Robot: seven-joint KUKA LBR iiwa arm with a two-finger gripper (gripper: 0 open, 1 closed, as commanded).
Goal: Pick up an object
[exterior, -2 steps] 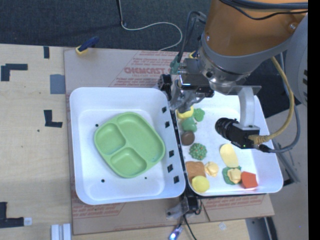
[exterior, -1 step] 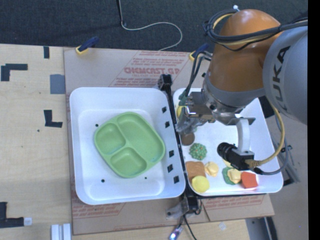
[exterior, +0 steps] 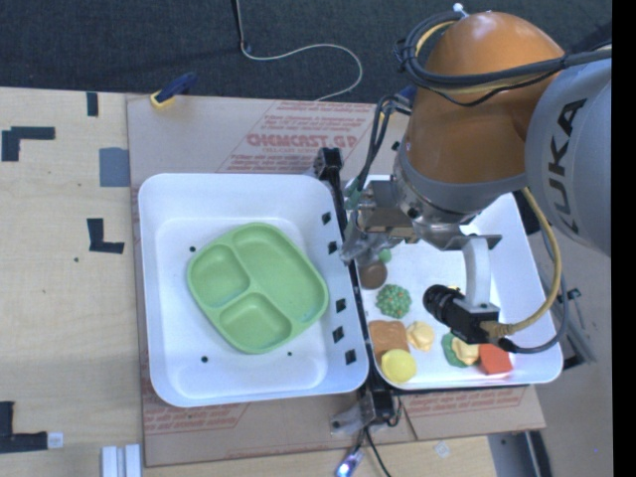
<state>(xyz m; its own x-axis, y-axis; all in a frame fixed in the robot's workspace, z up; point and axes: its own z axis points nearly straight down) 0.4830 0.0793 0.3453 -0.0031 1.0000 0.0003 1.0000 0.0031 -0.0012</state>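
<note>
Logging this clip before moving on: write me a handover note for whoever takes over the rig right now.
Gripper: low over the right bin's left edge, above a brown piece; nothing visibly held.
Right bin: green bumpy item, tan piece, yellow ball, pale yellow piece, orange block.
Left bin: green divided tray.
Done: approach. Left: grasp and lift an object.

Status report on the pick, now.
Tool low over right bin, near brown piece; grip state unreadable. Nothing seen held. Toy food clustered at the bin's near end. Green tray in left bin.
</note>
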